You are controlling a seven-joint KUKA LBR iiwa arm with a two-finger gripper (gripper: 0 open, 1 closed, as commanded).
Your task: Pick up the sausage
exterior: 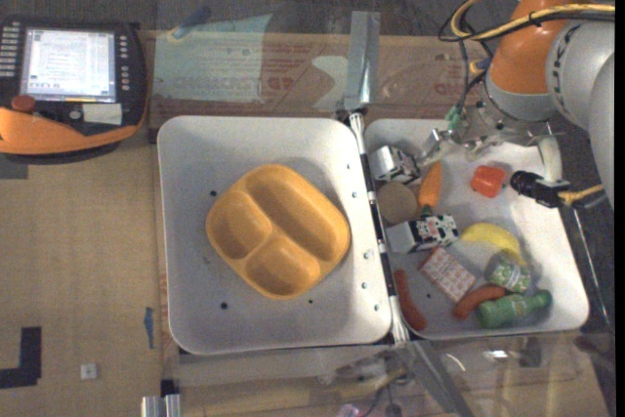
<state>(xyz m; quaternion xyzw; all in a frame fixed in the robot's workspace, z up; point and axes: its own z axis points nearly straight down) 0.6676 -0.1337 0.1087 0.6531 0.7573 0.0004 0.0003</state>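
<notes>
The gripper (451, 130) hangs over the far left part of the right bin (571, 283), under the orange-banded wrist of the arm (557, 54). How far it is open cannot be told, and nothing is seen in its hold. Its tip is just above the carrot (430, 185) and beside a silver can (389, 162).

The sausage (410, 299) lies well apart from the gripper, at the near left edge of the same bin, along the wall by the divider. A second reddish sausage-like piece (476, 301) lies to its right, touching a green bottle (512, 308).

Between them and the gripper are a brown round (396, 202), a small milk carton (423, 232), a pink packet (446, 272) and a banana (491, 235). A red block (487, 180) sits near the far wall.

The left bin (186, 308) holds a yellow divided tray (277, 229). A pendant (70, 83) rests at the bench's left.
</notes>
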